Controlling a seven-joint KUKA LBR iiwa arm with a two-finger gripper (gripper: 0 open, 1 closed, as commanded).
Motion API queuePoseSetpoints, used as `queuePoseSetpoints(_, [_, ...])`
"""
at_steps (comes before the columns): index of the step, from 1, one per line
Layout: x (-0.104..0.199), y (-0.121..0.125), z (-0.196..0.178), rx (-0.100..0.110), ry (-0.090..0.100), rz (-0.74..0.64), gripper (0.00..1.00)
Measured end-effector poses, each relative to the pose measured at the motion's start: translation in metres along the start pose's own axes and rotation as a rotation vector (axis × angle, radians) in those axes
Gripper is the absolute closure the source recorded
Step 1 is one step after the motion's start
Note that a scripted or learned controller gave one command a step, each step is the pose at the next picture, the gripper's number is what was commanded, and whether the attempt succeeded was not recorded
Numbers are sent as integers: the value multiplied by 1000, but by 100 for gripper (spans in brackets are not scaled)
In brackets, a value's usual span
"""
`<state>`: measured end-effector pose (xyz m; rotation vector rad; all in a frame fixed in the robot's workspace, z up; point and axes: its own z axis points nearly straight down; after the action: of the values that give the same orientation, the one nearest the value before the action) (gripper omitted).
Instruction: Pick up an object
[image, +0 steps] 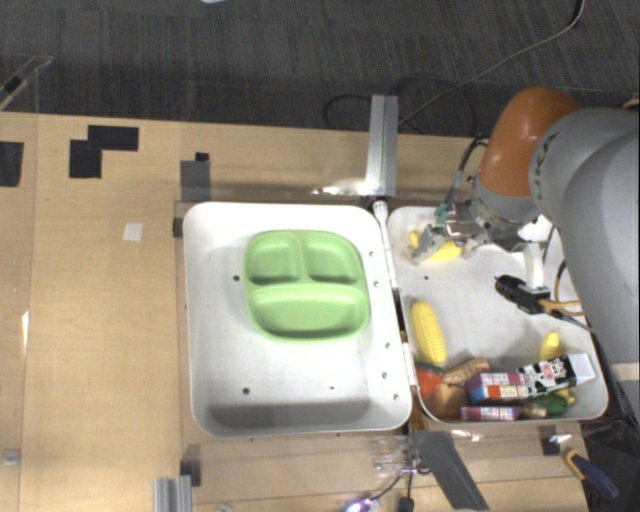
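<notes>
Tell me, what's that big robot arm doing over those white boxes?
The grey arm reaches in from the right, and its gripper is down at the back of the right bin, right by a small yellow toy. I can't tell whether it has grabbed it. Toy food sits nearer the front of that bin: a corn cob and a little milk carton. The left bin holds a green divided plate.
</notes>
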<state>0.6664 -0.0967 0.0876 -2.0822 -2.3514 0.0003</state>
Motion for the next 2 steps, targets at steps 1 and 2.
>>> queuePoseSetpoints(1, [0, -1, -10, 8, 0, -5, 100])
queuePoseSetpoints(2, [55, 4, -99, -8, 0, 305, 100])
